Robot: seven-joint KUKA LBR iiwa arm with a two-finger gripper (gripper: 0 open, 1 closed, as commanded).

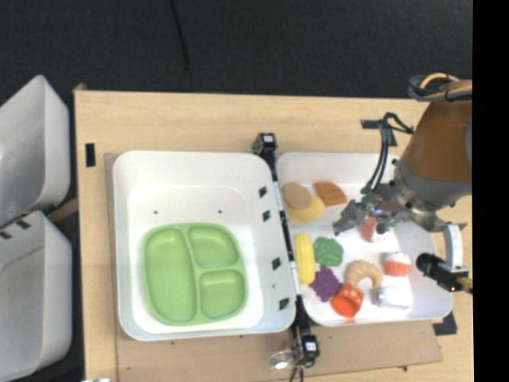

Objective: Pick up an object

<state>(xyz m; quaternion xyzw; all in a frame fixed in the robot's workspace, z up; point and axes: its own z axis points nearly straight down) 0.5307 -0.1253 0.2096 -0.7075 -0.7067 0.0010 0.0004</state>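
Note:
The right bin (pixel 318 164) holds several toy foods: a tan bun (pixel 296 193), a yellow lemon (pixel 312 210), an orange piece (pixel 330 191), a corn cob (pixel 304 258), green broccoli (pixel 328 251), purple grapes (pixel 324 283), a croissant (pixel 363 273) and a red pepper (pixel 347 302). My gripper (pixel 366 217) hangs low over the middle of this bin. A small red piece (pixel 368 230) lies directly under it; I cannot make out whether it is held.
The left bin (pixel 121 213) holds a green three-compartment tray (pixel 193 272). A white and red item (pixel 396 264) and a white item (pixel 395 295) lie at the right bin's near right. The arm's body (pixel 437 150) covers that bin's far right corner.

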